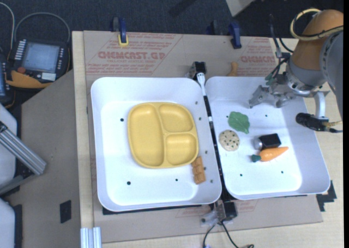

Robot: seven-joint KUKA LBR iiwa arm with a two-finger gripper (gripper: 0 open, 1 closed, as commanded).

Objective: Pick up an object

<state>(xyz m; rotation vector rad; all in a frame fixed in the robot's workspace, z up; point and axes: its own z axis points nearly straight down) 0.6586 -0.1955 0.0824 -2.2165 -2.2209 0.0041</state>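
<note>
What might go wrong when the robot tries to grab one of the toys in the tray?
1. The carrot lies right against the black block, so the gripper might bump or catch both.
2. The green leaf and the cookie look flat, so the fingers may slide over them.
3. The gripper hangs near the far wall of the right bin, so a reach there could hit the rim.

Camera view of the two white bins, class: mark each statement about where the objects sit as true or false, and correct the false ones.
1. The yellow divided plate lies in the left bin. True.
2. The carrot lies on the yellow plate. False: it lies in the right bin, beside the black object.
3. The cookie lies in the right bin, near the green leaf. True.
4. The end effector holds the cookie. False: it hovers above the bin's far end, away from the cookie.
</note>
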